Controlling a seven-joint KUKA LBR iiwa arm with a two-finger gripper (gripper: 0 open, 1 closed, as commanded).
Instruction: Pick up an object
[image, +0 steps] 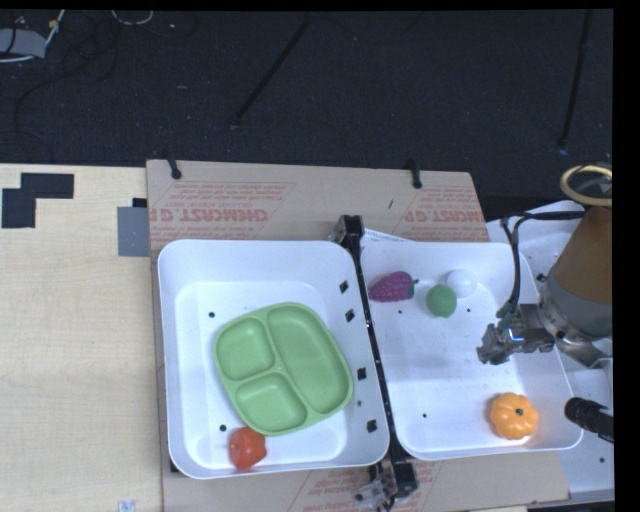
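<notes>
**Arm over the right bin, toys lying loose**

Two white bins sit side by side on the counter (70, 340). The left bin (190, 262) holds a green tray (283, 368) with three compartments, set at a slant, and a red toy (247, 447) just beside the tray's near-left corner, close to the bin's near wall.

The right bin (440, 440) holds four small things. A purple toy (392, 288) lies at the far left, near the divider. A green ball (441, 300) lies just to its right, with a white ball (461, 281) touching or nearly touching it on the far side. An orange pumpkin (512, 416) sits apart from these, in the near-right part of the bin.

The arm (590, 270) reaches in from the right. Its hand (497, 345) hangs over the right side of the right bin, between the green ball and the pumpkin, apart from both. Nothing shows between its fingers; how wide they stand I cannot tell, as the hand is small and dark.
</notes>
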